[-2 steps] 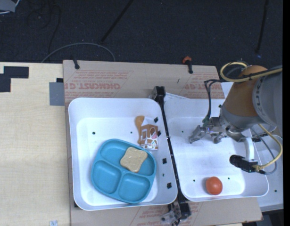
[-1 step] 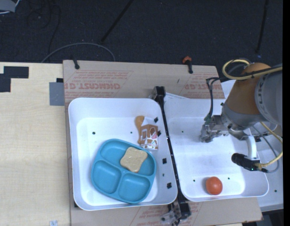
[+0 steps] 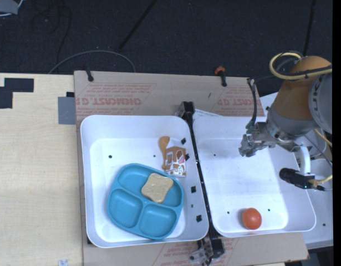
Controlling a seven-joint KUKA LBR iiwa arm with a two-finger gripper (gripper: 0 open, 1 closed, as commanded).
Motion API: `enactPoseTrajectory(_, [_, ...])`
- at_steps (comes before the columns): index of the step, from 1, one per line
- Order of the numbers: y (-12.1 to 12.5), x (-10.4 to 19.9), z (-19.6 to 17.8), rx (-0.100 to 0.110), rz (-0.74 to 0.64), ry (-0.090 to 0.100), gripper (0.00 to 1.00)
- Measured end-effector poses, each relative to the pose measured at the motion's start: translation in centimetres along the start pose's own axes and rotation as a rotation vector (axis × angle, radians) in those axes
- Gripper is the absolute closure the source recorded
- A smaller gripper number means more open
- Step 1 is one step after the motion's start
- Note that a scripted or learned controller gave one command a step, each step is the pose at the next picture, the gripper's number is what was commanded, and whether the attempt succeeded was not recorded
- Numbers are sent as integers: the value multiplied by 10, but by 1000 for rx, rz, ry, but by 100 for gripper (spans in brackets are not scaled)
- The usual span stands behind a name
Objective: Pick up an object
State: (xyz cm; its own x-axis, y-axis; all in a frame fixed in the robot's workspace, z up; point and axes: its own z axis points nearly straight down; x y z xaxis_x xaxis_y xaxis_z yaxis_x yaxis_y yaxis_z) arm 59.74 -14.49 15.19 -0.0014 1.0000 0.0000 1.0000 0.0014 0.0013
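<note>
Camera view: 2 white bins sit side by side. The left bin [image 3: 95,148] contains a blue divided plate [image 3: 143,201] carrying a tan bread slice [image 3: 157,188]; a small printed carton [image 3: 174,162] stands just beside the plate's far edge. The right bin [image 3: 303,226] holds a red-orange tomato [image 3: 251,218], round and smooth, near the front wall with nothing obstructing it. The gripper [image 3: 248,147] hovers over the right bin's far area, well apart from the tomato; its opening state cannot be determined, possibly due to viewing angle.

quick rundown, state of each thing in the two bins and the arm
blue divided plate: flat in left bin, bread on it
bread slice: lying on plate
small carton: beside plate, at the divider
tomato: loose in right bin, untouched
gripper: over right bin, apart from tomato
</note>
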Motion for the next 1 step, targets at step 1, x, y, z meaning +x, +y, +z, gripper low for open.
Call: enactPoseTrajectory(1, [8,-6,-47,-1,0,-1,100])
